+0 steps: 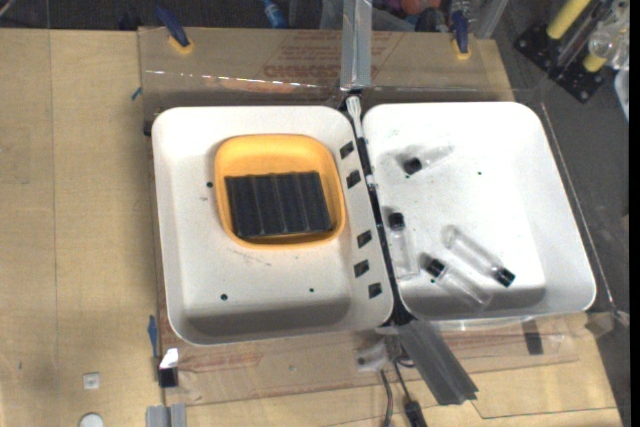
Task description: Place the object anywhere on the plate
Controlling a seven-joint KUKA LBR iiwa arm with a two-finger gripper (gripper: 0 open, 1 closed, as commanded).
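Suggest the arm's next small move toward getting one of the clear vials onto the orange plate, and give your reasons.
Probably reach into the right bin and come down over a clear vial. The vials all lie there, one near the back, while the orange plate in the left bin carries just a dark ribbed insert.

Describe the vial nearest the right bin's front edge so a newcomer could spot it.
Start at the right bin, across the divider from the yellow plate. Near its front edge lie clear vials with black caps. The one meant lies on its side, slanting, black cap toward the front right, and looks the longest there; the others sit nearer the divider or further back.
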